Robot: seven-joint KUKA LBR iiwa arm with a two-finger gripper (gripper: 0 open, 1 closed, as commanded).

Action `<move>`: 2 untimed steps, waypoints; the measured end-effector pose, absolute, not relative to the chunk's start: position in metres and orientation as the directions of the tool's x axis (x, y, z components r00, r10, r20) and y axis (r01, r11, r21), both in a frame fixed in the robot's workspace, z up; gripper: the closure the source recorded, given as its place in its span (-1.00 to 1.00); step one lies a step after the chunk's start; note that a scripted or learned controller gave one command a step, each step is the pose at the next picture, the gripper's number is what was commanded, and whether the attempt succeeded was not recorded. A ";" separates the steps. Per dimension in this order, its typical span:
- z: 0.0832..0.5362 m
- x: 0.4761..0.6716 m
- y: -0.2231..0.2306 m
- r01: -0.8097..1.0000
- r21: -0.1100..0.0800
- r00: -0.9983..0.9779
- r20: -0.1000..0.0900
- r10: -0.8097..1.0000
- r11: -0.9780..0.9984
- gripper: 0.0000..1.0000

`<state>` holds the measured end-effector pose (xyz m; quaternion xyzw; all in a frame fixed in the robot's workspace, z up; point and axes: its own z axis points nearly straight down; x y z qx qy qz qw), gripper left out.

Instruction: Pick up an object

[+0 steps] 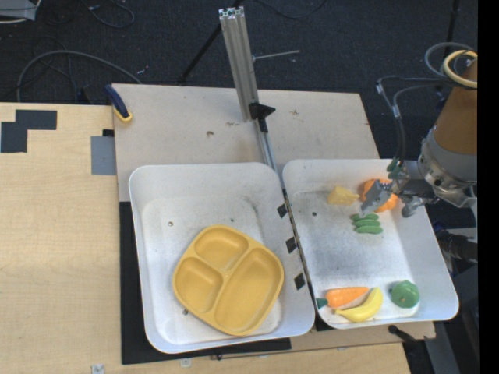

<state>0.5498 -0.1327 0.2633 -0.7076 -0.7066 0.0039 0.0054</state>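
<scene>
Orange toy [380, 188] sits right at the tips of the gripper [373, 199], a green pod [366, 224] just below them; whether the fingers grip it I cannot tell; best to close squarely on the orange piece before lifting; the arm [454, 135] leans in low over the right bin [437, 306].

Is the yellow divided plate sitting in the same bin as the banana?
No, the yellow divided plate lies in the left bin, while the banana lies in the right bin.
</scene>
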 end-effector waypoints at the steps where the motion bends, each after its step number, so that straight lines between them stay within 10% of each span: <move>1: 0.269 0.552 -0.133 1.000 -0.003 0.000 0.001 1.000 0.000 -1.00; 2: 0.207 0.544 -0.131 1.000 -0.008 0.000 0.002 1.000 0.000 -1.00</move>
